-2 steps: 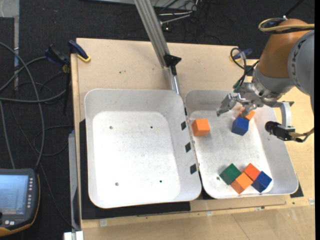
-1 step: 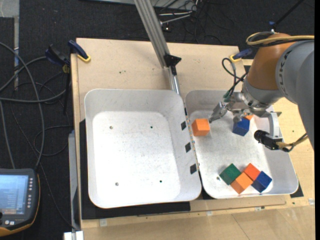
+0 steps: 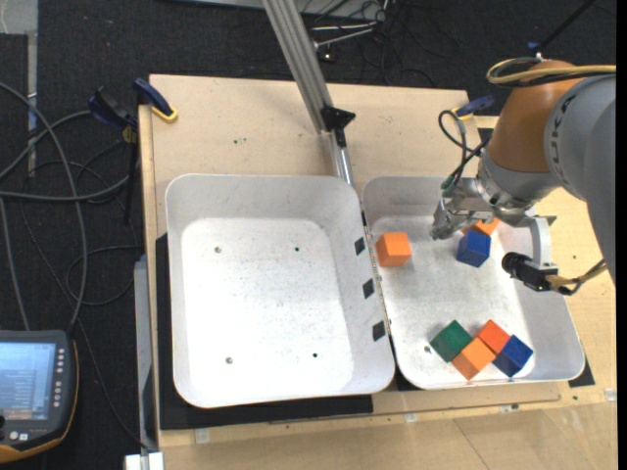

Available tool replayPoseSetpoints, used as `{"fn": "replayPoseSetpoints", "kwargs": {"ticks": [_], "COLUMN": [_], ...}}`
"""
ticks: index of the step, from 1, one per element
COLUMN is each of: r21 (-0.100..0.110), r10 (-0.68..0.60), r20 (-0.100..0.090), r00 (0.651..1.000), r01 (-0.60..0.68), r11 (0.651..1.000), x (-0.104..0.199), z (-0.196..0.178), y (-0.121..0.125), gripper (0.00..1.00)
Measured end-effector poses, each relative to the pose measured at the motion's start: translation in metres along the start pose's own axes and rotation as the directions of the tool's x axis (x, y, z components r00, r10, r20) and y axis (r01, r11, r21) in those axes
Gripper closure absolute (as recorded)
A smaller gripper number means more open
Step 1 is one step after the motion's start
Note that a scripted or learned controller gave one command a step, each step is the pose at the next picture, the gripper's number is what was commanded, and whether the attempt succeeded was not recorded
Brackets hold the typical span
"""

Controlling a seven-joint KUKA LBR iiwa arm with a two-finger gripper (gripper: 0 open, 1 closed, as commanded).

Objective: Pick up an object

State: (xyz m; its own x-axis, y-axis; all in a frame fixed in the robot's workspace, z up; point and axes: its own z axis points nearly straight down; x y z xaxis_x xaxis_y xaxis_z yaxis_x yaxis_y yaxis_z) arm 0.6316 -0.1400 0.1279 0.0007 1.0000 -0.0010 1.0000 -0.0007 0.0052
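**Over the right bin, claw low among the blocks**

Beneath the claw (image 3: pixel 449 225) we see the right bin (image 3: pixel 411 196), and well off to the claw's far side, across the divider, the left bin (image 3: pixel 196 204). The arm (image 3: pixel 549 135) slants in from the right, wrist bent down, so we judge it is set for a pick in the upper part of that bin. Whether the claw is open or closed we cannot tell; its tip is dark and blurred.

Just beside the claw, toward the arm, lies a blue block (image 3: pixel 473 248), partly shadowed by the wrist. An orange block (image 3: pixel 394 249) sits near on the other side, apart from it. Further toward us a cluster (image 3: pixel 482 348) of green, orange and blue blocks lies packed together, harder to grip singly. We judge the blue block the likeliest target.
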Motion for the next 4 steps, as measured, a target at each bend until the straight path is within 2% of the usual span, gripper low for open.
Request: {"fn": "replayPoseSetpoints", "kwargs": {"ticks": [1,3,4], "r21": [-0.002,-0.003,0.008], "r10": [-0.004,-0.004,-0.007], "r20": [0.001,0.001,-0.002], "r00": [1.0,1.0,1.0], "r01": [0.004,0.004,0.007], "r11": [1.0,1.0,1.0], "x": [0.001,0.009,0.052], "z": [-0.055,-0.169,-0.152], "y": [0.012,0.012,-0.004], "gripper": [1.0,1.0,1.0]}}
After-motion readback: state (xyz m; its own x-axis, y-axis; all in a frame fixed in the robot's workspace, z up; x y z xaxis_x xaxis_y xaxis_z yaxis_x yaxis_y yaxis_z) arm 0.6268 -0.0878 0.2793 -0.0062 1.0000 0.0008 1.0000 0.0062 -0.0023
